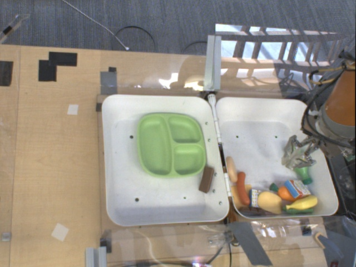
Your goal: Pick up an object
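1 brown bar point(206, 179) lies near-upright, leaning right; gripper point(298, 156) grip unclear.

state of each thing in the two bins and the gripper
plate: flat in the left bin, upright, compartments bare
brown block: in the left bin, against the plate's lower right corner
toy food pile: heaped in the right bin's lower corner
gripper: over the right bin, above the pile, nothing seen in it
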